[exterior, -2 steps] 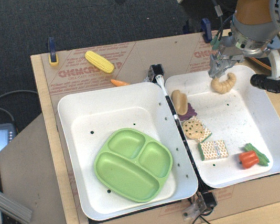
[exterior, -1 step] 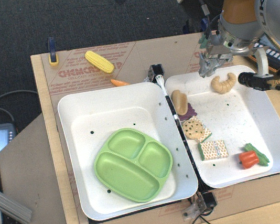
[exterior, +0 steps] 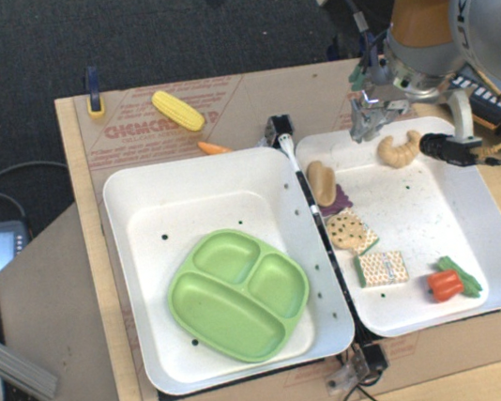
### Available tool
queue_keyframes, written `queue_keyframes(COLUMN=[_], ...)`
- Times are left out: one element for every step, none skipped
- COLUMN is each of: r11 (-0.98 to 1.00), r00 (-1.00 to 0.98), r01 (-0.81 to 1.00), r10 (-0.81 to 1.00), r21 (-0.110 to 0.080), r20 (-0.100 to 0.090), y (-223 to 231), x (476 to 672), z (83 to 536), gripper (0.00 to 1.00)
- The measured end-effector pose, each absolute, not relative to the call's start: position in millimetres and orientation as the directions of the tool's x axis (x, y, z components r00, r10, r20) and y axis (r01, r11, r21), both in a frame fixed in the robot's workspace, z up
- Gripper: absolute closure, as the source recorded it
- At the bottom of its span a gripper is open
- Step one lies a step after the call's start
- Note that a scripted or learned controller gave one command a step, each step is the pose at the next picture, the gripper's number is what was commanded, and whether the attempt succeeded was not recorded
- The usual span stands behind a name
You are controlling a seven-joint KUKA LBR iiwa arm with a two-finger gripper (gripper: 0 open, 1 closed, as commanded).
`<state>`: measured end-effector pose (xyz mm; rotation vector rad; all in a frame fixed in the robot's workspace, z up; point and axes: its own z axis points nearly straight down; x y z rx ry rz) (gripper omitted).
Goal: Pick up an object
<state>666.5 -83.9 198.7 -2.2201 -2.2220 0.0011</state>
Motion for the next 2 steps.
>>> queue_keyframes(r11=[0.001, -0.005], r00=[-0.001, 0.005], r01=[1.000, 1.000], r10=[1.000, 1.000], r21=[0.000, -0.014], r20=[-0.001, 0.002], y=[-84, -112], x=[666.6, 604.6], z=[199, 83], gripper=[0.00, 0.00])
